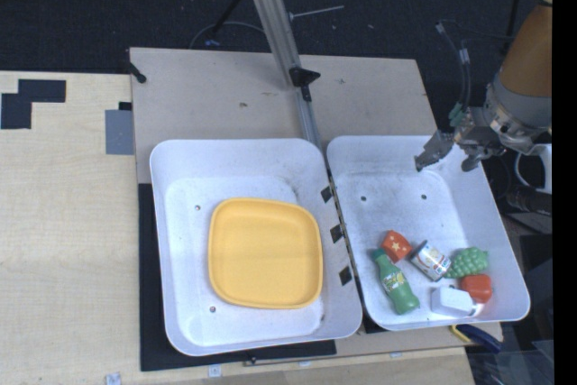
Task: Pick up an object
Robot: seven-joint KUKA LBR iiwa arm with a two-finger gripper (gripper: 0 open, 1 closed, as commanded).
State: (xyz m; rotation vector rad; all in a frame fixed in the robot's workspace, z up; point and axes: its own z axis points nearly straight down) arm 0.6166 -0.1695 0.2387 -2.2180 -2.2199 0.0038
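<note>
My gripper (448,155) hangs over the far right rim of the right bin (415,198), open, with nothing between its fingers. Well in front of it, at the bin's near end, lie several small objects: a green bottle (396,282), a red carton with a star (396,245), a small can (432,261), a green grape bunch (469,261), a red piece (477,286) and a white block (452,300). A yellow square plate (265,252) rests in the left bin (180,194).
An aluminium rail (281,22) slants down from the back to the gap between the bins. Black clips (335,232) sit along the divider between bins. Cables run beside the arm at the right.
</note>
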